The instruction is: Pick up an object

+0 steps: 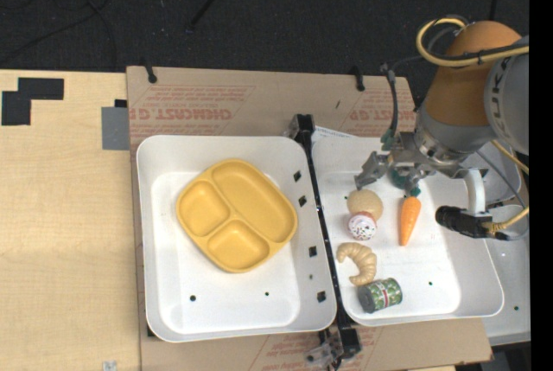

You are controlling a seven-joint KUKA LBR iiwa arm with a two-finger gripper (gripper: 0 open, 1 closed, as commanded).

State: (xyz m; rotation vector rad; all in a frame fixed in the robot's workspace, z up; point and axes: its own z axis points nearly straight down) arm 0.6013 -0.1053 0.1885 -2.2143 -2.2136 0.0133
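My gripper (391,178) hangs over the back part of the right bin (471,296), open, its two fingers spread with nothing between them. Just below its left finger lies a round beige bun (365,203), and a white ball with red marks (363,227) touches the bun's front. An orange carrot (408,220) lies lengthwise under the right finger, its top close to the fingertip. Nearer the front lie a tan croissant (359,260) and a green can (381,294) on its side.
The left bin (164,291) holds a yellow divided plate (236,214). A black divider (315,214) runs between the bins. The arm's orange band (471,71) rises at the right, and a black cable fitting (467,220) hangs over the right bin's right side.
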